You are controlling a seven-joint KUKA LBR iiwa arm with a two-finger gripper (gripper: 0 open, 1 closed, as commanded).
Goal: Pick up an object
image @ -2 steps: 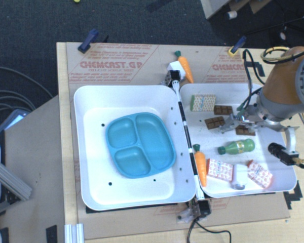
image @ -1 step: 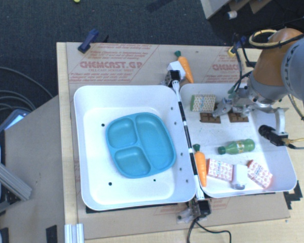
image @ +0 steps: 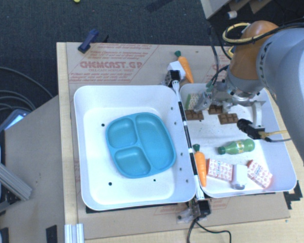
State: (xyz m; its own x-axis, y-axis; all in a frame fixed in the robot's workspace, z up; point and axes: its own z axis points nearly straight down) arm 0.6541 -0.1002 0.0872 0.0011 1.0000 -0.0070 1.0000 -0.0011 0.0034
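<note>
gripper (image: 216,104) low over the far end of the right white plastic bin (image: 286,178); its fingers look spread, nothing between them. just beneath and beside the fingertips lie two flat brown chocolate-bar pieces (image: 194,115), touching the bin floor. judged light, stiff, thin, so hard to pinch; take across the short edges. nearer than the fingers: a green plastic bottle (image: 236,147) on its side, smooth, likely to roll, an orange toy carrot (image: 200,167), and red-and-white packets (image: 221,169). left bin holds a blue divided plate (image: 140,144).
</note>
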